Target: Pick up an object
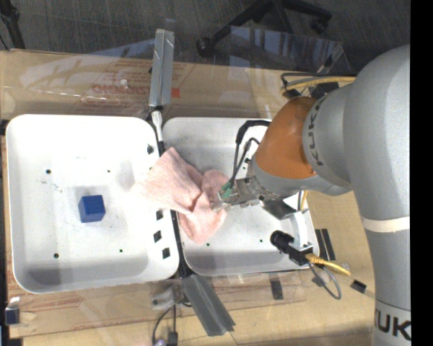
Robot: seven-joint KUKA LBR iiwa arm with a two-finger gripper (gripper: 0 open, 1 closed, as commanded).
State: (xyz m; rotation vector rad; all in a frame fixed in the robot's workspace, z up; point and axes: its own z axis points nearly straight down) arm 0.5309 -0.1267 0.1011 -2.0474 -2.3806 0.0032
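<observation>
— Since the hand (229,193) sits low at the edge of the cloth (182,193), how should the lift go?

— Straight up and slow, so the fabric draped over the wall between the bins doesn't snag. I cannot tell whether the hand is apart or together; the wrist hides it.

— And the count?

— One pink cloth, one blue cube (92,207) in the left bin (29,143), two bins on the desk (58,85).
</observation>
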